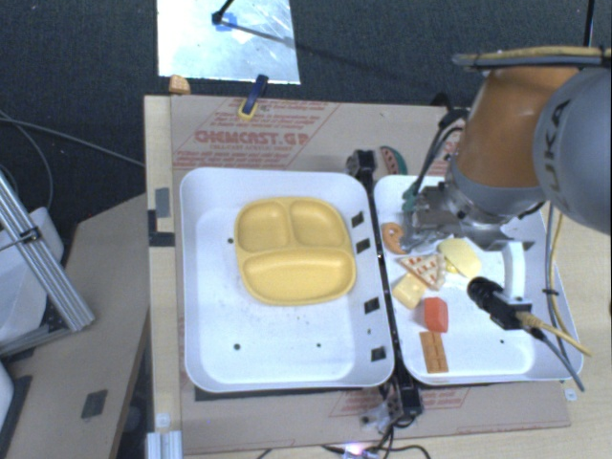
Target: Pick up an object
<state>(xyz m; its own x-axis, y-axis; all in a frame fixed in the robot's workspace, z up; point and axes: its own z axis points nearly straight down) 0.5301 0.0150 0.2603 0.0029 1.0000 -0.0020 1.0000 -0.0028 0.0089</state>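
Two white bins (206, 285) sit on my bench; my tool (418, 229) hangs low in the right one (grip state I cannot tell), just above the triangular toy slice (424, 268), which lies slightly toward the camera.

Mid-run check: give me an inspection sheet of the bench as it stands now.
Surface: two white bins, left bin and right bin, on a cardboard sheet.
Job's things: red block, orange bar, yellow pieces, pizza-slice toy in right bin.
Clutter: yellow divided plate in left bin.
Grippers: claw low over right bin; grip unclear.
Cables: dark cables at left.
Surroundings: shiny sheet on dark floor.
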